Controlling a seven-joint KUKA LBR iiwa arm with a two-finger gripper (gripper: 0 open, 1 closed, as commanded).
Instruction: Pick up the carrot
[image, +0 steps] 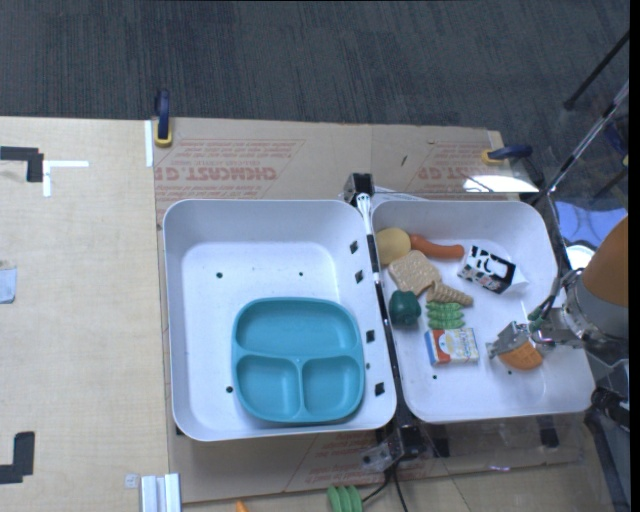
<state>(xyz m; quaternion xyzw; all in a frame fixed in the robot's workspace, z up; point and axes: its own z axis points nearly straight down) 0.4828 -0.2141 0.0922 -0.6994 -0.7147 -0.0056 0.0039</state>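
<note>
The carrot (437, 246) is a slim orange piece lying flat near the back of the right bin (560, 395), between a yellow round food (392, 241) and a black-and-white carton (487, 268). My gripper (513, 344) hangs low over the right bin's front right part, well in front of and to the right of the carrot. A small orange lump (524, 357) sits directly under the gripper, touching or nearly touching it; I cannot tell whether it is held. The carrot lies free, apart from the gripper.
The right bin also holds a tan cracker (413, 272), a smaller cracker (451, 294), a dark green pepper (404, 308), a pea pod (446, 314) and a small printed box (456, 346). In the left bin (190, 300) lies a teal divided plate (298, 360).
</note>
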